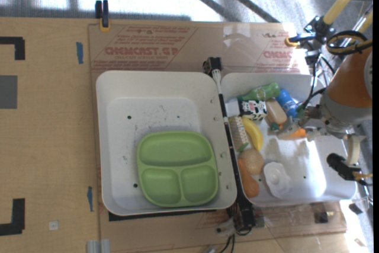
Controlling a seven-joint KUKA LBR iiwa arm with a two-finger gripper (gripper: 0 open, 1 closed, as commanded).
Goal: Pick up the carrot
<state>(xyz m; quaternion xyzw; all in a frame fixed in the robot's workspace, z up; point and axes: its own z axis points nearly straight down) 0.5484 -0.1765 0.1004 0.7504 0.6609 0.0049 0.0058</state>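
Orange-banded and grey, my arm hung over the far right part of the right bin. Its working end was lost among cables and clutter there, so I could not tell whether my grip was released or clenched. Nothing showed plainly in it. The carrot lay well apart from me, in the near left corner of that bin, hard against the wall it shares with the left bin. A pale rounded piece touched its far end, a banana lay beyond that, and a white lump sat just beside it on my side. Its long axis ran roughly along that dividing wall, tilted a little. The near end looked thicker, so I judged that it pointed away toward the far side, though that tip was partly covered. To do this well, I reckoned I should cross the bin, turn to close across the short width, come down on the thicker near half clear of the wall, and lift straight up.
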